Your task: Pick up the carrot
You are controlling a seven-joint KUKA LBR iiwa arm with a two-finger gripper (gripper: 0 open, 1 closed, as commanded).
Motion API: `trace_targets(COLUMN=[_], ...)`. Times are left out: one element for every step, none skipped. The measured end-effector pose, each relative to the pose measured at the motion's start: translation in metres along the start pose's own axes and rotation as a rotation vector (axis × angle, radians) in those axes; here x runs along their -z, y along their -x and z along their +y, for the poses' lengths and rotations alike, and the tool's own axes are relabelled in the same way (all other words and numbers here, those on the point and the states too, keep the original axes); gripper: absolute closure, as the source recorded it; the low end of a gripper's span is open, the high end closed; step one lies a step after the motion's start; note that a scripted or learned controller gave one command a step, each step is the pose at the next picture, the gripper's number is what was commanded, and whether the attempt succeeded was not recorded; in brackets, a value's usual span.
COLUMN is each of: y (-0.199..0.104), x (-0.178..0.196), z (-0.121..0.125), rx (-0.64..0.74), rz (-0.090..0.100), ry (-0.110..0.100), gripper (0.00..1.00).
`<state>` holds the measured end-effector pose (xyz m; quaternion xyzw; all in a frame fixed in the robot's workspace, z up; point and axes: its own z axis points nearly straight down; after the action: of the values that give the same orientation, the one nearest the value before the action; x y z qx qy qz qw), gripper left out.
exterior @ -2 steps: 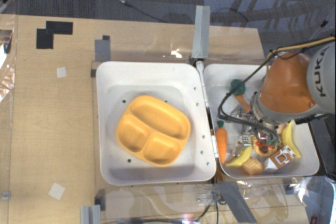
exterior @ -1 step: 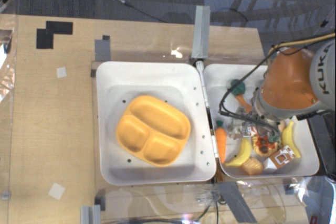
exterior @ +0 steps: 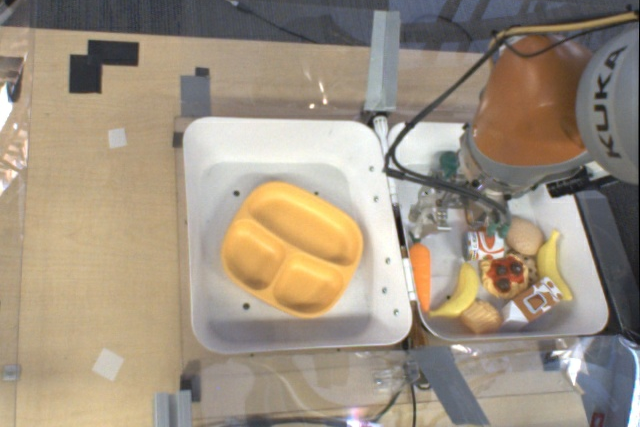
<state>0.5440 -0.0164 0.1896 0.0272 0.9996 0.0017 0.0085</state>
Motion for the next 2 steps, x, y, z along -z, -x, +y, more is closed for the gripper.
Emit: trace_targets(y=[-0.03,-0.019], x=[0.131,-0.005], z=[-0.087,-0.023], rx=[0.134,0.249], rz=[-0.007,0.016], ry=[-0.009,0.001], gripper=[1.0,1.0])
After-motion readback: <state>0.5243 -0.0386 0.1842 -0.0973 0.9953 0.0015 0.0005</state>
